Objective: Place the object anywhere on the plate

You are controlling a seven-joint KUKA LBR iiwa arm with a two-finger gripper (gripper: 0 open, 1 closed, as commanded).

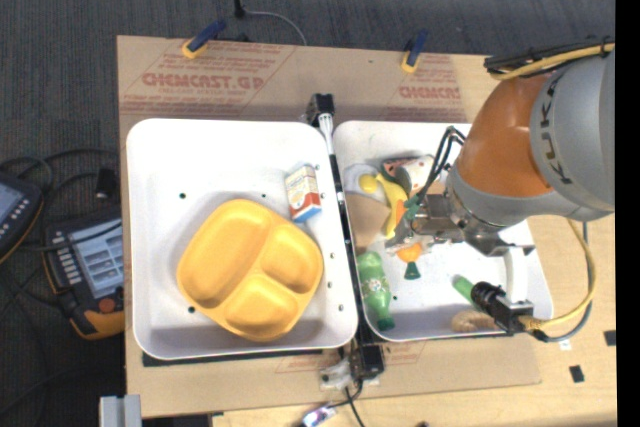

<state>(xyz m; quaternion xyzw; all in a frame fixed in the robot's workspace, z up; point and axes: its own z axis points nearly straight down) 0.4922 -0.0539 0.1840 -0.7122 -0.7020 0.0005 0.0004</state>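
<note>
Yellow plate (pixel 250 267): sectioned into compartments, lying in the left bin (pixel 165 165), toward its lower middle, nothing resting on it.
Small carton (pixel 303 192): white, red and blue, in the left bin just beside the plate's upper right rim, close to the divide between the bins.
Right bin (pixel 430 315): holds a clutter of toy food.
Banana (pixel 384 190): yellow, near the bin's upper left, partly under the arm.
Green bottle (pixel 375 287): lying along the bin's left wall, near the lower corner.
Orange piece (pixel 411 268): small, just below the wrist.
Arm (pixel 530 150): grey with an orange band, reaching in from the right, low over the right bin.
Gripper (pixel 408 227): down among the items; the jaws are hidden by the wrist, so I cannot tell how they stand or whether they hold anything.
</note>
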